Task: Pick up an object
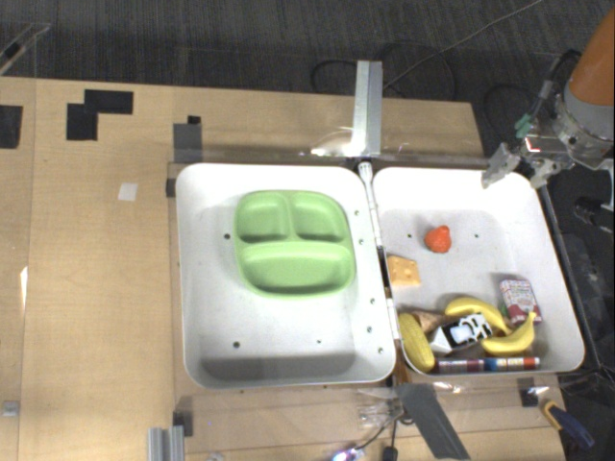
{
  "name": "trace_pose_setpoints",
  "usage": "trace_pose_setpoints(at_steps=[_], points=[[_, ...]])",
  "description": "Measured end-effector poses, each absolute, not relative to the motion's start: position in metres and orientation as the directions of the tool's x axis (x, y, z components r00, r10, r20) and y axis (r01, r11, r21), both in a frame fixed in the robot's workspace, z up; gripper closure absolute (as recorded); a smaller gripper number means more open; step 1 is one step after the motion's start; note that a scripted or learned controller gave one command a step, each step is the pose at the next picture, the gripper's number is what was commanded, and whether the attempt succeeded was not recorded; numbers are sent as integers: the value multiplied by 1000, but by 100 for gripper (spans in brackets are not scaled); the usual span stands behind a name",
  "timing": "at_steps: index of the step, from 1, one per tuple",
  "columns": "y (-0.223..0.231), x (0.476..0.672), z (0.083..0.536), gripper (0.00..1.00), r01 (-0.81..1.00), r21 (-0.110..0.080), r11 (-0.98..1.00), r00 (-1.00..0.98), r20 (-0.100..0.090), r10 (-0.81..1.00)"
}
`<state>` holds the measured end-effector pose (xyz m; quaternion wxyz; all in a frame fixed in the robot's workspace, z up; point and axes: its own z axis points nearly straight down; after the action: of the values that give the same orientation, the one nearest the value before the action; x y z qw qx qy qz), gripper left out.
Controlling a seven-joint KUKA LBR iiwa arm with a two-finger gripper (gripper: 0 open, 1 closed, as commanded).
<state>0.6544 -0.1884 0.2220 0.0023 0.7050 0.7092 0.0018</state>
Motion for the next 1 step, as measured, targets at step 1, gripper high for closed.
trace_pose_setpoints(at_steps=[1], points=[[-140,617,94,0,983,7,183,-183,-2,983]])
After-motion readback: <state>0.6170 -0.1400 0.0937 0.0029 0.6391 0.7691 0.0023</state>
